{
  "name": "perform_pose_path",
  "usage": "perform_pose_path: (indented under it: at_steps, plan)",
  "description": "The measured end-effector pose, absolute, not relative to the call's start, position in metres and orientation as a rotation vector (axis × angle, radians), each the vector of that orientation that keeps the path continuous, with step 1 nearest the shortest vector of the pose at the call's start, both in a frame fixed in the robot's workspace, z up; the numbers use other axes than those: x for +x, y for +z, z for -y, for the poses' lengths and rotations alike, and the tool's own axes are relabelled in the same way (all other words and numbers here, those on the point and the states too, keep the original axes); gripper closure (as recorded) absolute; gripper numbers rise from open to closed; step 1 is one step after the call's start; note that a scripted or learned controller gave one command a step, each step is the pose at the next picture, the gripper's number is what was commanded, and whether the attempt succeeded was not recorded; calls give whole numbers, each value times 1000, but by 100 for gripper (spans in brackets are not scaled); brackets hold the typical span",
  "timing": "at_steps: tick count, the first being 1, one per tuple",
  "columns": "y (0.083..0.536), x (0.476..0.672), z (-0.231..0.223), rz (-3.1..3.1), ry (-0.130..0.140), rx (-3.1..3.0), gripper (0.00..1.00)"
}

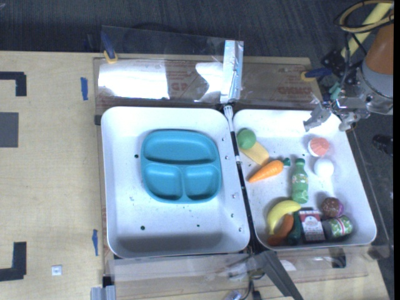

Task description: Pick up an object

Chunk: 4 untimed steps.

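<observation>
Pincer point(329, 116) open, holding nothing, up at 1 o'clock over the right bin point(275, 120). Toy food low in that bin: carrot point(266, 170), banana point(282, 212), green bottle point(300, 180). Blue tray point(181, 165) in the left bin point(119, 186).

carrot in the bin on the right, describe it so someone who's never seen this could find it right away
Look in the right white bin, beside the one holding the blue tray. Near its left wall, about midway down, the carrot lies tilted just below a yellow block and left of a green bottle. It is the one orange cone with a small green stub.
</observation>
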<state>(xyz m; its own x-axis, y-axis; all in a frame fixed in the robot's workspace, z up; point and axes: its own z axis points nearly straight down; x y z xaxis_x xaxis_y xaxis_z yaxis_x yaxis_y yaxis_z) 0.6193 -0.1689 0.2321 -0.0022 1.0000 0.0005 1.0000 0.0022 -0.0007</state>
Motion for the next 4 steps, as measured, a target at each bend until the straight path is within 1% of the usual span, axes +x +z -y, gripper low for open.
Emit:
perform_pose_path:
  at_steps: [1, 2, 3, 4]
  plan:
    - [110, 574, 157, 2117, -23, -2324, 0]
    - [87, 545, 138, 2059, -6, -2375, 0]
    - [98, 547, 139, 2060, -11, -2382, 100]
    - [220, 538, 92, 2143, -11, -2305, 100]
